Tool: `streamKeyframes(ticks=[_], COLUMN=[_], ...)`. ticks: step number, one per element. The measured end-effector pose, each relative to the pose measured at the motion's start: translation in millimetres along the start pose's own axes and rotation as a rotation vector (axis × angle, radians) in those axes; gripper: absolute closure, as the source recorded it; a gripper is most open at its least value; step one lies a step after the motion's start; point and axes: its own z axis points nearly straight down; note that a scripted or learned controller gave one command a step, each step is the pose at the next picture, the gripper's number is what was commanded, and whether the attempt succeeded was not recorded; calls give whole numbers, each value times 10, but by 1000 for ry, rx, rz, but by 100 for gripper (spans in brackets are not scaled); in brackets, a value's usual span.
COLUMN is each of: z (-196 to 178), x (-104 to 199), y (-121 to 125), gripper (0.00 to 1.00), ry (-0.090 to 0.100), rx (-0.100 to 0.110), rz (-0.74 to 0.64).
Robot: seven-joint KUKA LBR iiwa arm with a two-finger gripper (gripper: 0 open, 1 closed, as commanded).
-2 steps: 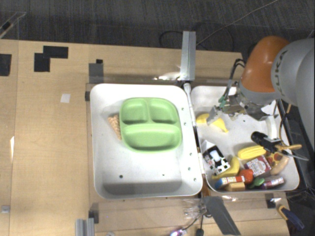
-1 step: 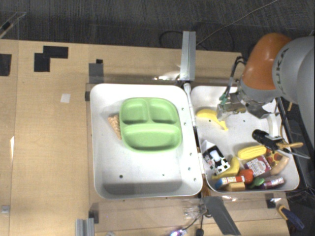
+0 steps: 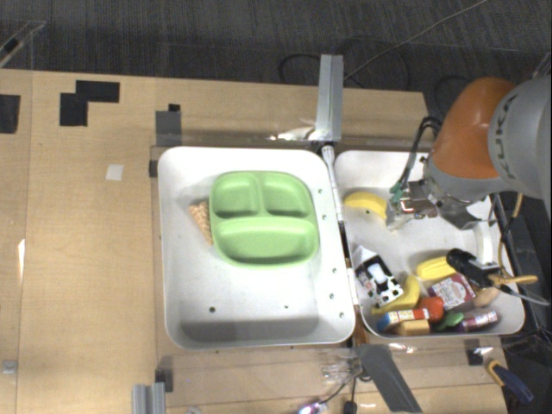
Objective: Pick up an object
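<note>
Banana (image 3: 366,203), yellow, curved, seemingly plastic.

Dark grey carpet (image 3: 172,11) runs along the top edge, a thin cable (image 3: 414,33) trailing across it. Below lies a light wood bench (image 3: 78,257). Black square markings (image 3: 86,100) sit near its top left corner, a small pale tag (image 3: 114,173) just below them. A metal upright bracket (image 3: 330,97) stands at the bench's top edge. Lighting even, soft shadows.
</note>
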Motion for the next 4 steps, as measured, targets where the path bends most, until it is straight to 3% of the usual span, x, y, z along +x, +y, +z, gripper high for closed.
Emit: streamKeyframes(ticks=[1,2,3,4], z=[1,414,317,-520], x=[1,-82,-65,157], y=[0,476,506,371], gripper=[0,0,100,100], ry=[0,-3,1,-2], rx=[0,-13,-17,-1], rz=[0,39,35,204])
